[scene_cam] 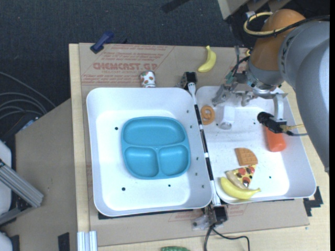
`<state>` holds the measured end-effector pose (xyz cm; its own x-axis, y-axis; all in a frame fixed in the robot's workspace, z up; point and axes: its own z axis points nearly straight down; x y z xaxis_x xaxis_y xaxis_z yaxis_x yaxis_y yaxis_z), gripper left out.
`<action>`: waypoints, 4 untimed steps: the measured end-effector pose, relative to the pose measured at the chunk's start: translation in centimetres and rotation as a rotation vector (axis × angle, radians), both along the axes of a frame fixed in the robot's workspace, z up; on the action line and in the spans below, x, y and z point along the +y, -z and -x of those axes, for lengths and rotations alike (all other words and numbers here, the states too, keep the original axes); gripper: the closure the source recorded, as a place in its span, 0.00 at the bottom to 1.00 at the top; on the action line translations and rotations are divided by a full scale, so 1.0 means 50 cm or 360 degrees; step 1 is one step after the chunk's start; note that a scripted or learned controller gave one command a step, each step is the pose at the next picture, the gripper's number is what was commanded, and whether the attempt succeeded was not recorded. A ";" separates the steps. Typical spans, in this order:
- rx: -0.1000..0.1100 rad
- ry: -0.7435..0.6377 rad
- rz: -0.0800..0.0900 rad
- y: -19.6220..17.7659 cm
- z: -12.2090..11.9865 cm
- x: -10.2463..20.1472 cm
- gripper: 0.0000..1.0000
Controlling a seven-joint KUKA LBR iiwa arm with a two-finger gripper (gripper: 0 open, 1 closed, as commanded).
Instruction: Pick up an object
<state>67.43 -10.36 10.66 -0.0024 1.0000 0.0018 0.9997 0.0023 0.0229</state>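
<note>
The gripper (225, 118) is seen in the upper right of the frame, set low over the upper left corner of the right bin (291, 167). Whether its jaws are open or closed cannot be told from this slanted view, and nothing can be made out between them; no object is shown lifted off the bin floor.

Just to the left of the gripper, a brown ring-shaped item (207, 114) is found against the bin's left wall. It is near the gripper, though whether it is touched cannot be told. It is judged the likeliest target, being the closest thing.

Further out in the same bin, an orange cylinder (276, 141) is placed to the right of the gripper, well apart from it. Below centre, a tan cracker (245, 155) is seen, and beneath it a pizza slice (244, 175) is laid just beside a yellow banana (238, 189) at the bin's lower left corner.

The left bin (104, 120) is occupied by a blue divided plate (155, 146). Outside the bins, at the top of the frame, a second banana (208, 60), a small white-and-red figure (148, 78) and a blue item (101, 42) are left on the board.

The task is judged to be at an early stage: the gripper is positioned at bin level beside a candidate, but no grasp is confirmed. A secure hold and a lift clear of the bin remain to be shown.
</note>
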 end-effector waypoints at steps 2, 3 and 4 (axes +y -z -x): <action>0.0036 0.0002 0.0006 0.023 0.015 -0.032 1.00; 0.0037 0.0002 0.0007 0.023 0.015 -0.032 0.00; 0.0032 0.0001 0.0009 0.002 0.013 -0.032 1.00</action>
<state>66.77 -11.95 10.56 -0.0019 1.0000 -0.0037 1.0000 0.0019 0.0030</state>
